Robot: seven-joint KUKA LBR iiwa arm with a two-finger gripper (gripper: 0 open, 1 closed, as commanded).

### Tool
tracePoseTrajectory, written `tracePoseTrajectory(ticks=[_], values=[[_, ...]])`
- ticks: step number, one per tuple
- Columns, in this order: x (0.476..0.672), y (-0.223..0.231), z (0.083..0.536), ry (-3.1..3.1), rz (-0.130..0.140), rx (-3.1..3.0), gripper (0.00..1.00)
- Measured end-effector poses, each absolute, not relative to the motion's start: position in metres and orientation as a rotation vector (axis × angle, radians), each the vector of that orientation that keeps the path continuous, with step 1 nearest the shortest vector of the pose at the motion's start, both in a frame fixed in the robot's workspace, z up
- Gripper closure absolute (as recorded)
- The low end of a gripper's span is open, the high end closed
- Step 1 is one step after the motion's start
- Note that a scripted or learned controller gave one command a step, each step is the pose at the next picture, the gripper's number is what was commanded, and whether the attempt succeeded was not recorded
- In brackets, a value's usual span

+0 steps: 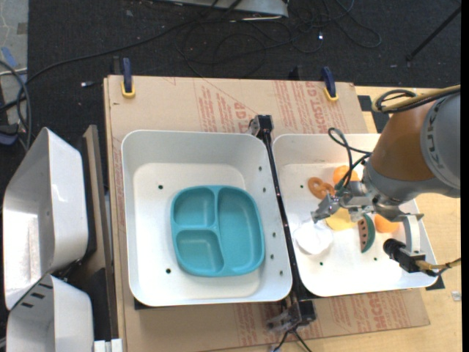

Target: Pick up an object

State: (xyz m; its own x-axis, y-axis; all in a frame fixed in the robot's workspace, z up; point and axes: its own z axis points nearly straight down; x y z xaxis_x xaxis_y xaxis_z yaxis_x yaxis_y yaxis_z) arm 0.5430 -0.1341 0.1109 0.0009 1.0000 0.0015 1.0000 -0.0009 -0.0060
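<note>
My gripper hangs low over the middle of the right bin, reaching in from the right. Several small things lie around it. An orange pretzel-shaped piece is just to its upper left, and an orange piece is above it. A yellow piece sits right beneath it. A watermelon slice lies to its lower right beside another orange piece. A white crumpled object rests to its lower left. Nothing shows held in the gripper.
The left bin holds a teal divided plate. A black divider runs between the two bins. The arm's orange band and grey wrist cover the right bin's upper right. White tubs stand off the bench at left.
</note>
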Motion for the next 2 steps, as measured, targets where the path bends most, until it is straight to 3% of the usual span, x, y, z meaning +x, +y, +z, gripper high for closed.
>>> tracePoseTrajectory(ticks=[1, 2], values=[[0.545, -0.135, 0.125, -2.219, 0.0, -2.224, 1.0], [0.556, -0.135, 0.183, -2.229, -0.005, -2.222, 1.0]])
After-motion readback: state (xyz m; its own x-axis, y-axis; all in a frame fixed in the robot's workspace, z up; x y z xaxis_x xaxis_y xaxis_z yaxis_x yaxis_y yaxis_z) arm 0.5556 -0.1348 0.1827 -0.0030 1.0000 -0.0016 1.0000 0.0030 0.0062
